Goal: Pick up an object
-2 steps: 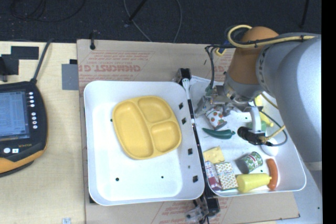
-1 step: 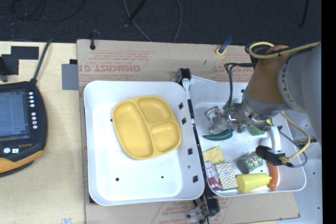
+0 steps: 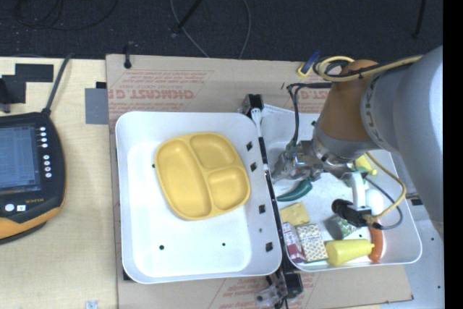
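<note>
A grey arm (image 3: pixel 423 127) with an orange band reaches in from the right of the frame. Its pincer (image 3: pixel 295 164) hangs low over the upper left part of the right-hand shallow white bin (image 3: pixel 412 246), close to the wall that bin shares with the left-hand shallow white bin (image 3: pixel 137 228). The wrist partly covers the pincer's head, so I cannot tell how far it is open, nor whether it has hold of anything.

Just below the pincer in the frame lies a teal curved plastic piece (image 3: pixel 298 190); I cannot tell whether the two touch. Lower still sits a pale yellow soft-looking block (image 3: pixel 294 213). Below that, a small red and white printed box (image 3: pixel 291 239) lies beside a small box with a checked print (image 3: pixel 309 242). Along the bin's lower wall a yellow plastic cylinder (image 3: pixel 347 251) lies on its side, with an orange carrot-shaped piece (image 3: pixel 375 244) at its right end.

In the left-hand bin a yellow three-compartment plastic plate (image 3: pixel 202 174) lies flat in the upper middle.

Both bins rest on a brown cardboard sheet (image 3: pixel 181 83) on the pale tabletop (image 3: pixel 72 250). At the left edge lies a black and orange handheld control unit (image 3: pixel 22 170).
</note>
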